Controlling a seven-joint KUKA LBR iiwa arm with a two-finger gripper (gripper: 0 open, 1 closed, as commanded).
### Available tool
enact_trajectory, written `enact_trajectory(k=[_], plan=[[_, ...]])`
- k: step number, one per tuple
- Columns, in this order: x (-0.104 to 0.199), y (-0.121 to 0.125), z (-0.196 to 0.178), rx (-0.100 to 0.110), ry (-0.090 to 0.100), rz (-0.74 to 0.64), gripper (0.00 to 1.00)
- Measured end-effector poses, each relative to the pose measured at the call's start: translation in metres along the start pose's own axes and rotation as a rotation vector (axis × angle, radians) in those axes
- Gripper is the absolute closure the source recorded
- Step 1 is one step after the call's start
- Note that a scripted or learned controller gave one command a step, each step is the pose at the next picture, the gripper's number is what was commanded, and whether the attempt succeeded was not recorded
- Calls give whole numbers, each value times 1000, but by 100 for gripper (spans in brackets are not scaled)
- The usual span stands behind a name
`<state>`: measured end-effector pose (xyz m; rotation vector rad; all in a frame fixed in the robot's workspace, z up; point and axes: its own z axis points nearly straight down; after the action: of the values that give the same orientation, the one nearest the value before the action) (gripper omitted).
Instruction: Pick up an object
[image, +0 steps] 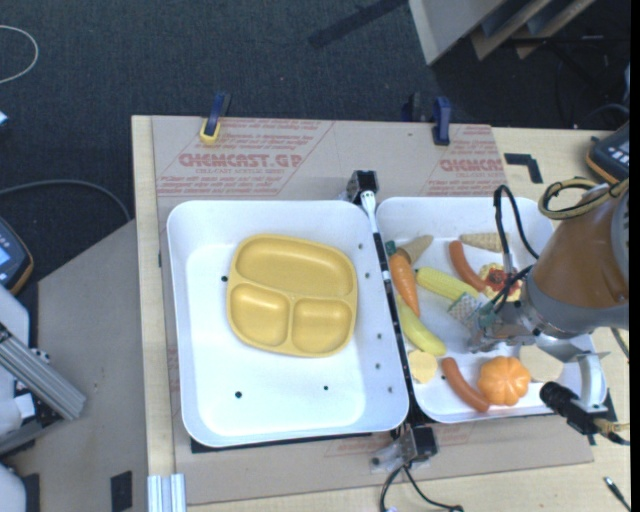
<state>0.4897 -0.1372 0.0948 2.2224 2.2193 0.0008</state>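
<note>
1. The gripper (487, 322) is down inside the right bin (432, 214), in its right-hand half; the wrist and arm body cover it from above, so whether it is spread or pressed together cannot be told, and nothing is seen pinched in it.
2. The arm (585, 262) comes in from the right edge, its orange band just above the grey wrist, with black cables looping over it.
3. Just beside the gripper, toward the left, lie a yellow corn cob (445, 284) and a red sausage (464, 264); a small yellow-and-red piece (495, 278) sits touching or nearly touching the wrist.
4. Below the gripper, near the bin's front wall, rests an orange pumpkin (503, 381), with a second red sausage (464, 385) just to its left.
5. Along the bin's left side lie an orange carrot (403, 281), a yellow banana (419, 333) and a pale round slice (423, 368). At the back sit a tan cone-shaped piece (481, 241) and a beige piece (413, 246).
6. The left bin (270, 405) holds a yellow divided plate (292, 295) with three compartments, lying flat toward the back.
7. Both bins sit on a brown board (250, 155) clamped at its far edge.
</note>
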Motion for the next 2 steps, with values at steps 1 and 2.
enact_trajectory(k=[1, 2], plan=[[-8, 8, -49, -6, -3, -1, 100], [-1, 10, -95, -6, -2, -3, 100]])
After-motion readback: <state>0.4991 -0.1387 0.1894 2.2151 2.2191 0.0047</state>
